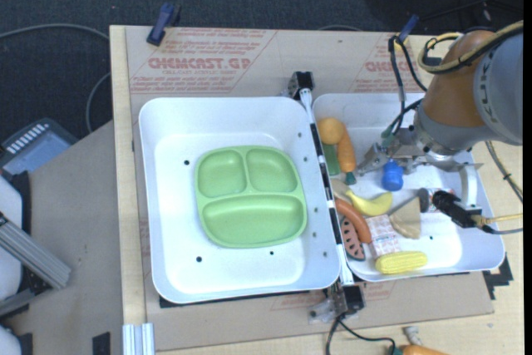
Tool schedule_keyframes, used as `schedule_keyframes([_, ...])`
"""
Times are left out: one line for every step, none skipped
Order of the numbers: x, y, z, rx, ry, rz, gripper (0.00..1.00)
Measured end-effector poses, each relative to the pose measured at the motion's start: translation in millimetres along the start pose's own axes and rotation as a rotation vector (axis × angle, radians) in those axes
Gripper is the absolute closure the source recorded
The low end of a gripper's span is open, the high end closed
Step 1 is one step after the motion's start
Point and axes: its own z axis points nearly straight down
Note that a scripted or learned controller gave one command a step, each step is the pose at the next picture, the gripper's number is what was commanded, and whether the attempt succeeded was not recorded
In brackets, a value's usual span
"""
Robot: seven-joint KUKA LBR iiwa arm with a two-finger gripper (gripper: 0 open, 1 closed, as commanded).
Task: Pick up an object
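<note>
The grey arm with an orange band reaches in from the right, over the right shallow white bin. Its two-finger gripper hangs low near the middle of this bin, a little toward the far edge. Directly under it sits a small round blue plastic piece. The two look touching or nearly so (the wrist hides that part from where I stand). I cannot tell how wide the gripper stands, nor if it has hold of the blue piece.

The other toy foods are in the same bin. Along the left wall lie a round orange plastic fruit and, just beside it, an orange toy carrot. A yellow toy banana lies just on the near side of the blue piece. Toward the near left corner are a red toy sausage and a red toy watermelon slice. Beside them are a pink-and-white packet and a tan wedge. A yellow toy corn cob lies by the near edge.

The left shallow white bin carries a pale green divided plastic plate in its middle.
</note>
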Motion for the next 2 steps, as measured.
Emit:
schedule_keyframes([0.2,0.5,-10.0,-0.002,0.000,0.000,1.00])
schedule_keyframes([76.9,1.4,-100.3,-0.003,0.002,-0.003,1.00])
